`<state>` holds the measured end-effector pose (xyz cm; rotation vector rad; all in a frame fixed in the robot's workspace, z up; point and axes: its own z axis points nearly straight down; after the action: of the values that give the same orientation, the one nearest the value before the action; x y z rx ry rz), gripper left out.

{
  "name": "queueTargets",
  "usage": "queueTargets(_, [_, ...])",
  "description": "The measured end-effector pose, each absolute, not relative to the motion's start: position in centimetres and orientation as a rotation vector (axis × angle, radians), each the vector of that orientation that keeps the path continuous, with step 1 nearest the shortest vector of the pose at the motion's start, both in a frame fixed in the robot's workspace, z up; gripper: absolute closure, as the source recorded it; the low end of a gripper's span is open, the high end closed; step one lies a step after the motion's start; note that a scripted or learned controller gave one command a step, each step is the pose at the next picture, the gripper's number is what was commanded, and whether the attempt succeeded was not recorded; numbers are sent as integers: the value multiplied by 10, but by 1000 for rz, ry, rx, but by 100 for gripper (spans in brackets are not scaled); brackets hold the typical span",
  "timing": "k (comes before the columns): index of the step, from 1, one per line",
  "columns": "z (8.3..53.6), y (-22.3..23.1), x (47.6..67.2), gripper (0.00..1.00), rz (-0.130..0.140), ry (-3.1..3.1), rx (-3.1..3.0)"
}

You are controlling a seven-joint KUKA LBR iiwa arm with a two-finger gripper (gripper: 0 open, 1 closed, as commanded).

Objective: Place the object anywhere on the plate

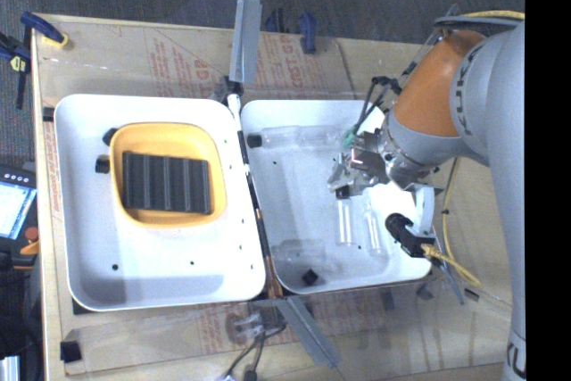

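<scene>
On the left, a white bin (80, 272) holds a yellow plate (168, 138) with rounded corners. A dark grey ribbed block (166, 181) lies flat on the plate, a bit toward its near side. A small black bit (103, 164) sits just beside the plate's left edge. Next to this bin, touching it along one side, is the second white bin (294, 219). In it, up near the far wall, lies a clear plastic bottle (299, 138) on its side, with a dark cap end pointing left and a bit of green at its right end. Lower down there is a small black piece (309, 277) near the front wall. The grey arm (486, 94) with its orange band (428, 94) comes in from the right and reaches down into this second bin. Its gripper (357, 223) hangs over the right half of the bin, and its two see-through fingers (343, 223) point down, set a little apart with nothing between them. The gripper is near the bottle but not touching it.
</scene>
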<state>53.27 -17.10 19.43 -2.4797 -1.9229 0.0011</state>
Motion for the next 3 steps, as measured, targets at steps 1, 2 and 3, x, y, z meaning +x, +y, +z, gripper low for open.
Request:
queueTargets(1, [216, -97, 587, 100, 1, -2194, -2246])
queueTargets(2, [191, -23, 635, 100, 3, -2406, -2017])
queueTargets(3, [191, -6, 599, 100, 5, -2651, -1677])
